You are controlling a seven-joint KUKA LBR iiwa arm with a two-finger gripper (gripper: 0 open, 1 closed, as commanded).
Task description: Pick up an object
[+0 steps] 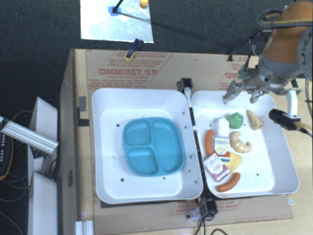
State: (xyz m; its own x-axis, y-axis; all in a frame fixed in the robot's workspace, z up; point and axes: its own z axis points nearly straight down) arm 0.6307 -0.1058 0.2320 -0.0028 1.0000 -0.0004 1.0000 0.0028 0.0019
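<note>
My gripper [241, 95] hangs open above the far edge of the right bin [281, 153], with nothing between its fingers. Below it in that bin lie several toy foods: a green pepper [235, 119], a beige bread piece [254, 120], a white bottle [222, 129], a croissant [240, 142], an orange sausage [210, 141], a yellow cheese wedge [234, 161], a small red and white carton [215, 166] and a red sausage [228, 182]. The pepper is the nearest thing to the fingertips.
The left bin [107, 111] holds a blue divided plate [152, 146]. A black divider clip [185, 85] sits at the far end of the seam between the bins. Cardboard surrounds both bins.
</note>
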